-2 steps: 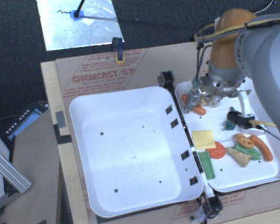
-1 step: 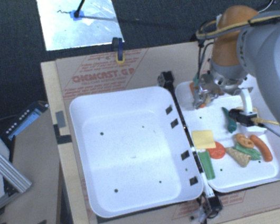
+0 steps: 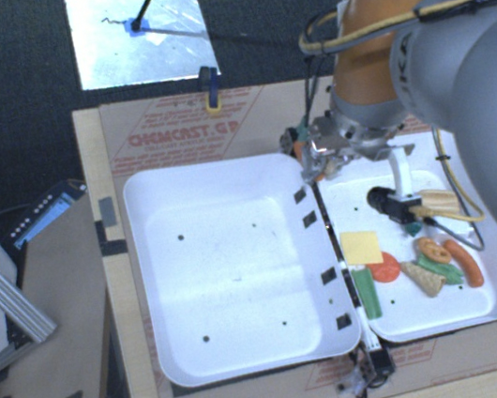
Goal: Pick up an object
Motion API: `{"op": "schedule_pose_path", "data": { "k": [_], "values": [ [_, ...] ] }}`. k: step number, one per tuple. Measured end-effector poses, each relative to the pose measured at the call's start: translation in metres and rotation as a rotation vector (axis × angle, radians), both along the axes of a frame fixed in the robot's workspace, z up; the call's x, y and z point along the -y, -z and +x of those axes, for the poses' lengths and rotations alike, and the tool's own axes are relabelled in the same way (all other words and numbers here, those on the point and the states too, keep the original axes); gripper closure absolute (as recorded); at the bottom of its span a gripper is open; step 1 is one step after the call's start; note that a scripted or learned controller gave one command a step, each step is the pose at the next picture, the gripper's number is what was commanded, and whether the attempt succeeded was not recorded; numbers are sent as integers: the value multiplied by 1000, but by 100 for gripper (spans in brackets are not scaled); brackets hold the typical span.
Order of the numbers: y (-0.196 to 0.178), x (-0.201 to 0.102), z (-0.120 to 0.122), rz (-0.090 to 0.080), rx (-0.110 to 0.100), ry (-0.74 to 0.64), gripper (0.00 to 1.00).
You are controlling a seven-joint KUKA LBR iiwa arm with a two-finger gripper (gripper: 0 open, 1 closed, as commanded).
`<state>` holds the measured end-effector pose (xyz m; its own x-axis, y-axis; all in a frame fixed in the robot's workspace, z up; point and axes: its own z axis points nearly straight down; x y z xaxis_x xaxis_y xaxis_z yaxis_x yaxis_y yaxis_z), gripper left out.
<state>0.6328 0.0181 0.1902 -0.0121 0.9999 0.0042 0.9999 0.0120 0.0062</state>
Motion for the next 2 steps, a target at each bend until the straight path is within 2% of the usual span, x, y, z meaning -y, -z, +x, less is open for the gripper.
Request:
{"op": "schedule_pose_path", "data": {
  "k": [1, 2],
  "values": [
    [-216, 19, -70, -3, 11, 8, 100],
    [-237, 19, -42, -5, 1, 6, 100]
  ]
}}
